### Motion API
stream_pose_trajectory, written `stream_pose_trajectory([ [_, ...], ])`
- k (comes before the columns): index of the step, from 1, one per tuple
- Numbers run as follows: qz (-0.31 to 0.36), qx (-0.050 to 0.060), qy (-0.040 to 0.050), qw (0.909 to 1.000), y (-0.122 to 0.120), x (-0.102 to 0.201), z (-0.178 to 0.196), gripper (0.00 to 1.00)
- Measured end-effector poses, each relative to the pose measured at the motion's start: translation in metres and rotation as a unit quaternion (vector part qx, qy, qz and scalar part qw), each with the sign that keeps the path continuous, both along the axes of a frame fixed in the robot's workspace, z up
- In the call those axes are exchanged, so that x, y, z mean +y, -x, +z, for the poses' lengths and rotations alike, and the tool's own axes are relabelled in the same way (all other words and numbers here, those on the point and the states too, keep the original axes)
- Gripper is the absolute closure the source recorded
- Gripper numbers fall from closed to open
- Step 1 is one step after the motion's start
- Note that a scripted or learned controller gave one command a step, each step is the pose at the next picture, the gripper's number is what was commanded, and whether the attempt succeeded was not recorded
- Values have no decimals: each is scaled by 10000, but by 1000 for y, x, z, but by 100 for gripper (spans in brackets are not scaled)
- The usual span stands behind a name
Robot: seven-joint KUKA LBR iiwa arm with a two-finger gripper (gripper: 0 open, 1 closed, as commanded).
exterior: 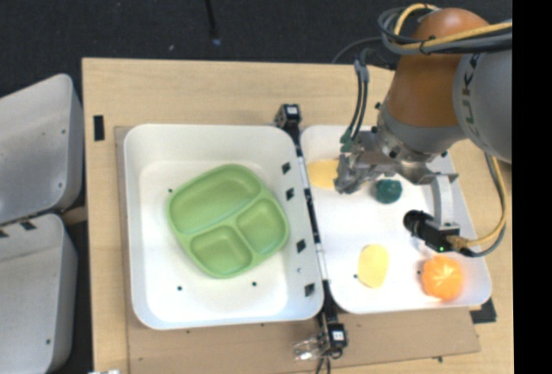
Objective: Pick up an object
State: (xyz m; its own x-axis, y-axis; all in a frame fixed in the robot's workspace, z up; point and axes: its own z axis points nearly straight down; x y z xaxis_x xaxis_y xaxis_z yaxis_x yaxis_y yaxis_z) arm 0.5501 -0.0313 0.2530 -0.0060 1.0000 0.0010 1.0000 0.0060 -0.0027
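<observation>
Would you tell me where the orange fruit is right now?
The orange fruit lies in the right bin's near right corner, beside the yellow piece.

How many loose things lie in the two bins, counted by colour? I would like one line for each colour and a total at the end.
Green: 1, the divided plate in the left bin.
Yellow: 2, one piece near the front of the right bin and one beside the tool.
Teal: 1, a small object.
Orange: 1, a round fruit.
Total: 5.
</observation>
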Motion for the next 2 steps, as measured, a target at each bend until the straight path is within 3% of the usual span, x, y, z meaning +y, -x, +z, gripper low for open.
stream_pose_trajectory([
  [2, 12, -19, -6, 10000, -17, 117, 5, 100],
])
